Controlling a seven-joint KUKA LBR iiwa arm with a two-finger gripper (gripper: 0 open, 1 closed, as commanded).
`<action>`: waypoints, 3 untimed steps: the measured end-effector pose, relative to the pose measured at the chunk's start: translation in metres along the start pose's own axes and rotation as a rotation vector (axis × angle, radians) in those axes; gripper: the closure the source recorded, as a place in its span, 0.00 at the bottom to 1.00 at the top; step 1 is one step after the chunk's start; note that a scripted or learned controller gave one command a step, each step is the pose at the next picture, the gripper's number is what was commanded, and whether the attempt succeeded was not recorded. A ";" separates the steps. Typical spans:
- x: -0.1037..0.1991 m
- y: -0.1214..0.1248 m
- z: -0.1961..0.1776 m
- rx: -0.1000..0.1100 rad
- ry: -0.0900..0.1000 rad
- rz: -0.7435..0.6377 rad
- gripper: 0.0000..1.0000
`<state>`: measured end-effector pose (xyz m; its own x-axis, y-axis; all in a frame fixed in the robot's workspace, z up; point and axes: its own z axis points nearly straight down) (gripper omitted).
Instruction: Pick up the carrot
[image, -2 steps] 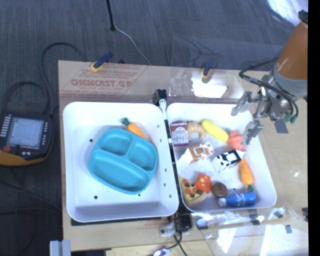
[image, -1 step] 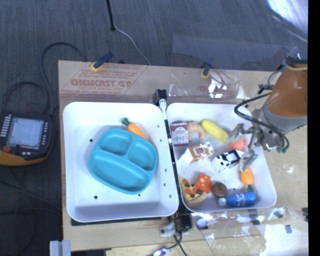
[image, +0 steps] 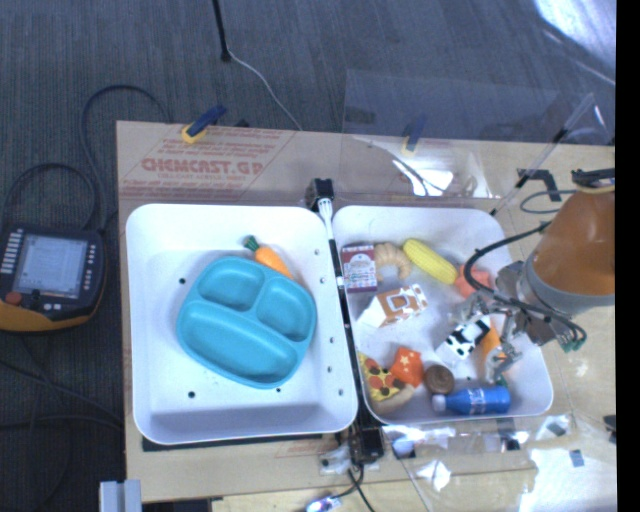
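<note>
The carrot (image: 271, 259) lies in the left bin (image: 160, 400), at the upper centre of the frame, its orange body resting against the upper rim of the blue divided plate (image: 247, 320) with the green top pointing toward the upper left. The gripper (image: 497, 352) hangs low over the right bin (image: 540, 395), at the right of the frame, among a clutter of toy food: a corn cob (image: 430, 260), a small milk carton (image: 403, 302), a black-and-white cow figure (image: 462, 340), a pizza slice (image: 377, 380) and a blue bottle (image: 473, 401). Whether the gripper is spread or closed cannot be told; the mechanism is tangled visually with the items beneath it, and nothing is seen held. Judgement: the task is at its outset, with the tool well apart from the target and in the wrong bin. To do the step well, the arm should lift clear of the clutter, cross the divider between the bins, and descend with the grip line set across the carrot's short axis, approaching from the side away from the plate rim so the rim does not block one side of the grasp
</note>
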<state>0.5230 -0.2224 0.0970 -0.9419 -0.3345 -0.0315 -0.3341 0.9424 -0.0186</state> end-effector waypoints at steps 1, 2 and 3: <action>-0.004 0.003 -0.003 -0.024 0.022 -0.284 0.00; 0.004 0.016 0.002 0.003 -0.006 -0.287 0.00; 0.005 0.019 -0.007 -0.006 0.004 -0.286 1.00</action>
<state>0.5120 -0.2063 0.1031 -0.8096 -0.5865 -0.0219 -0.5862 0.8099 -0.0203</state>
